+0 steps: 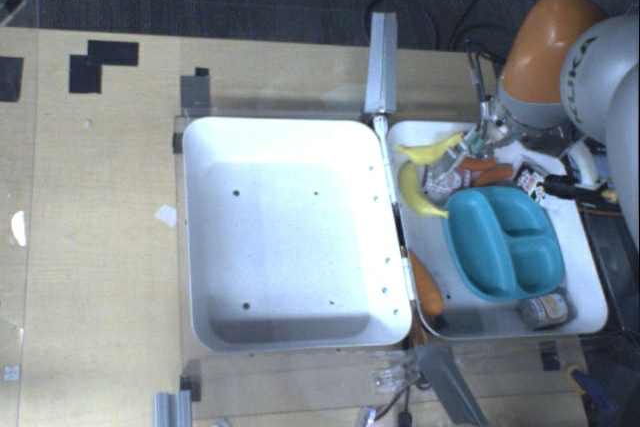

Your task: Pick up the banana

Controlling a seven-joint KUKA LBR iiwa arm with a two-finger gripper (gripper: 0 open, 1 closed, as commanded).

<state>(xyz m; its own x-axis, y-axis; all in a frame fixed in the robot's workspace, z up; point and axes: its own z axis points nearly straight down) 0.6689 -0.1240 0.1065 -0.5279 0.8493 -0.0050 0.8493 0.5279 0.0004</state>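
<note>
Upper right of the frame, end effector (478,147) sits low over the right bin's (590,300) cluttered top corner, finger state unreadable, because the banana (415,187) lies there against the divider wall, crowded by the teal tray (505,243), forcing a tight approach.

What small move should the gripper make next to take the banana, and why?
Probably shift slightly left and descend: the gripper hovers at the far edge of the right bin, while the banana lies to its left near the divider, beside the blue tray.
</note>
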